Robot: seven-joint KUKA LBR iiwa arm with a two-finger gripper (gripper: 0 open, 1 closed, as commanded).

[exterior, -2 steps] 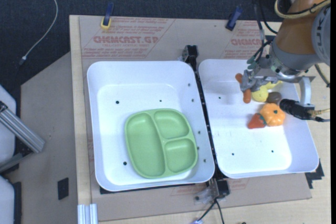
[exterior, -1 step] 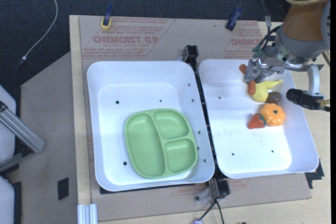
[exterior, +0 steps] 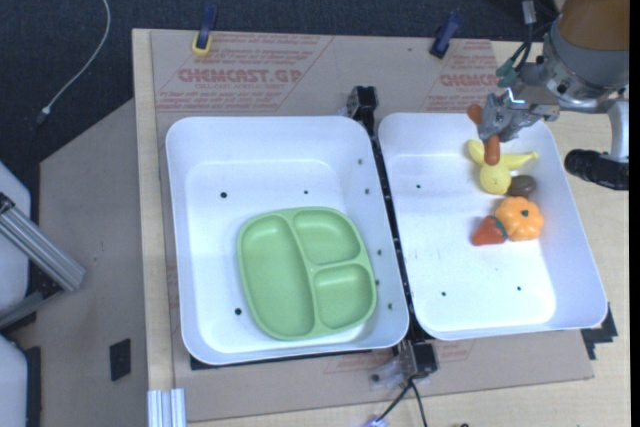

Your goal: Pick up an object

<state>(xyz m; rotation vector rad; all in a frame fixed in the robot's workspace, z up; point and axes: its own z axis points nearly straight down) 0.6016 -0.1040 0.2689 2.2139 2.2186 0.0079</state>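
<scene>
A yellow toy duck (exterior: 497,171) lies near the far end of the right-hand white bin (exterior: 470,300), its orange bill or neck piece pointing up toward the end effector (exterior: 497,125), which hangs directly above it at the bin's far rim; whether that end effector is apart, together or clamped on anything cannot be told from this angle. Touching the duck on its near side is a small brown piece (exterior: 522,185), and just nearer than that sits an orange pumpkin-like toy (exterior: 520,217) with a red piece (exterior: 488,232) pressed against the side of it that faces the left bin. All four toys cluster in the far right part of the right bin, well apart from its near end. The grey arm (exterior: 590,35) with its orange band reaches in from beyond the bin's right far corner. Beside the right bin, across a black clip (exterior: 362,103) at the shared far edge, the left-hand white bin (exterior: 200,175) holds a green divided tray (exterior: 306,271) with three compartments, lying toward its near half. Both bins rest on a cardboard-covered counter (exterior: 290,65) printed with red lettering, with a yellow-and-blue clamp (exterior: 204,33) and a blue clamp (exterior: 445,35) on its far edge, farther from the right bin than the clip
</scene>
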